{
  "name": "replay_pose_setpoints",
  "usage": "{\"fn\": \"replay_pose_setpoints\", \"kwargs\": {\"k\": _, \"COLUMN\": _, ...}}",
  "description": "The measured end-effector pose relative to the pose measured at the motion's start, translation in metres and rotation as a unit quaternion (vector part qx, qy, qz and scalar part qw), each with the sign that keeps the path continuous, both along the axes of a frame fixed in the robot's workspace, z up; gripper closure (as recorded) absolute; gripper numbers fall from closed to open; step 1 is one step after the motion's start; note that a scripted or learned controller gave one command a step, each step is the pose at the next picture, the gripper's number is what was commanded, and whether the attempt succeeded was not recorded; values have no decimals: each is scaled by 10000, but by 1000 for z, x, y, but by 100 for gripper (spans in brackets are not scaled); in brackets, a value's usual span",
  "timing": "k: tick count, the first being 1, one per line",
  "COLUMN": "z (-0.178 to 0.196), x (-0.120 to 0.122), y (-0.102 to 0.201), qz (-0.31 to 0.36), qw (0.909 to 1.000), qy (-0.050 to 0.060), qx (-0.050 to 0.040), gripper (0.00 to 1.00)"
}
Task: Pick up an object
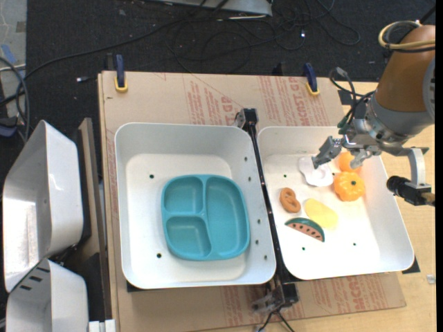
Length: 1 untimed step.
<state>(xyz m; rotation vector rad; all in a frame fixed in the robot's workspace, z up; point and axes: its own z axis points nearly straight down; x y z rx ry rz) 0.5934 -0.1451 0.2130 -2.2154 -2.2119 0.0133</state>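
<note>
My gripper (340, 153) hangs open and empty over the right bin's (387, 254) far edge; the orange pumpkin (348, 186) sits just below it toward the tabletop's near edge; white piece (316, 173) beside; short drop ahead.

Left of the gripper (340, 154), a smooth teal plastic tray (205, 217) sits in a glossy white plastic bin (131, 185); beneath lies matt brown cardboard (208, 95).
</note>
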Motion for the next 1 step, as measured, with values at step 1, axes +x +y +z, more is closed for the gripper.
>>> {"fn": "replay_pose_setpoints", "kwargs": {"k": 1, "z": 8, "x": 3, "y": 1, "qz": 14, "qw": 10000, "qy": -67, "qx": -9, "gripper": 0}}
